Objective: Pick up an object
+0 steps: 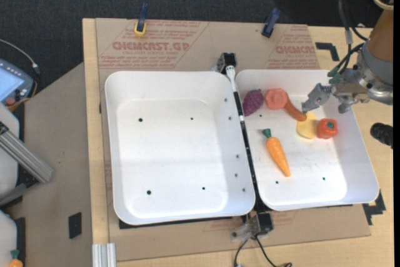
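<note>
Tomato [327,128] sits at three o'clock in the right bin [350,191], touching a yellow piece [306,129]. Your gripper [326,99] hovers just above it, fingers spread, holding nothing (approach step, I judge). Next: descend squarely, then close.

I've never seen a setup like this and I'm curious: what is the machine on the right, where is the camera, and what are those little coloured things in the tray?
One camera looks down at a slant on a bench with two shallow white bins. The left white bin has bare floor; the right white bin holds toy food: a purple grape bunch, a pink round piece, an orange carrot, a pale yellow piece and a red tomato. From the right reaches a grey robot arm; its gripper hovers over the toys, holding nothing visible.
</note>
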### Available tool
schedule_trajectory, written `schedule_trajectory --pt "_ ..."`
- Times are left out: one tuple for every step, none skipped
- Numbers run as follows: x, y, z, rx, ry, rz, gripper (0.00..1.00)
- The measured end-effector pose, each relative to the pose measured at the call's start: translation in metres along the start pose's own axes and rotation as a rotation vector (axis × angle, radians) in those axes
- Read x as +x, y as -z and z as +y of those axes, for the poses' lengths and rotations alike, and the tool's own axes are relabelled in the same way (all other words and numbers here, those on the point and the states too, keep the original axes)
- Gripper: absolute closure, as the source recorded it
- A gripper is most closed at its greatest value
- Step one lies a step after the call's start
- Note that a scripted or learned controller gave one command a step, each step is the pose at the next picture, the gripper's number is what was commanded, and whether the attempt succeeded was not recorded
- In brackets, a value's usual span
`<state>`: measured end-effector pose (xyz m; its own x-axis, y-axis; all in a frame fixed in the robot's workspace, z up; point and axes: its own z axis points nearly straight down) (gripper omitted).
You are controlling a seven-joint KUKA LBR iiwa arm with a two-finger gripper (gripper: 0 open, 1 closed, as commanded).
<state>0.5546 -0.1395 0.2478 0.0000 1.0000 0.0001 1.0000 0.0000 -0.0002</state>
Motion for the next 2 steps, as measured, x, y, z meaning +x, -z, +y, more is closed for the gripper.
schedule_trajectory --pt "0.1 -0.06 -0.002 0.008 0.01 0.005 0.0" --pt "0.093 -0.046 -0.001 -0.003 0.0 0.0 1.0"
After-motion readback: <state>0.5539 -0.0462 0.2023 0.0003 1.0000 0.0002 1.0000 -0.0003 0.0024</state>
